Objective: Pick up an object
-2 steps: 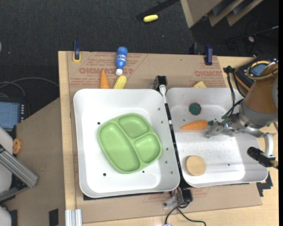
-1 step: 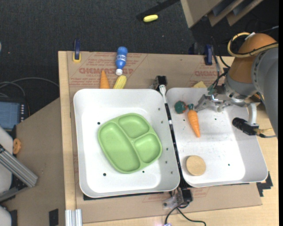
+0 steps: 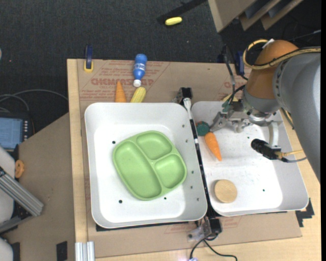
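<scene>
Carpet, dark grey, fills the room's floor around the bench, with black cables looping over it at the left and a small yellow thing lying at the top centre. Pale wooden furniture juts in at the upper right. A brown board with red print tops the bench and carries both bins.

At the right the arm comes in, grey, with its orange band above the wrist. The left bin is the bigger sight in the middle of the frame; the right bin sits touching it along one edge. A green plate with three compartments lies tilted in the middle of the left bin.

Over the upper part of the right bin hangs the gripper, its fingers spread apart with nothing between them. Just below and left of it lies a carrot, orange with a teal top, close to the bin's left wall. A tan disc rests lower down, well apart from the gripper.

On the board behind the left bin lie a blue and white bottle, a yellow cob and an orange cone, the last two against the bin's rim. A blue clamp grips the board's upper left corner.
</scene>
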You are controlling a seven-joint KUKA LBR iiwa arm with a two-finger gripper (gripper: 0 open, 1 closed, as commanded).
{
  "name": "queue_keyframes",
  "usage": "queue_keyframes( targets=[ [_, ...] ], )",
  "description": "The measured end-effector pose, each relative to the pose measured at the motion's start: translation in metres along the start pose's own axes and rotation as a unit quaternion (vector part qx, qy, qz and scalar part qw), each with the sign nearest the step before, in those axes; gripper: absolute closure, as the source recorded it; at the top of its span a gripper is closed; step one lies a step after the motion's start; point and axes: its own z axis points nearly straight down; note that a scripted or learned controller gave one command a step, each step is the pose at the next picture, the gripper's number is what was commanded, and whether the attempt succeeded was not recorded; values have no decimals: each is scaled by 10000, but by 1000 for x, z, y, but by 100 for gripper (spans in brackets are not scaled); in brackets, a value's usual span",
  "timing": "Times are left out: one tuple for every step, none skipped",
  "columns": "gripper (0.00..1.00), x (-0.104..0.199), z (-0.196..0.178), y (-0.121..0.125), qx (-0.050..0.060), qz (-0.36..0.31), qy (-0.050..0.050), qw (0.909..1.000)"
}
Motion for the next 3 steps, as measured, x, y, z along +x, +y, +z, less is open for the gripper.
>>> queue_keyframes(
  targets=[
    [0,22,-12,-77,20,29,4,10000],
    [0,21,1,-42,-31,16,-15,10000],
    [0,21,1,-43,-22,23,-11,10000]
  ],
)
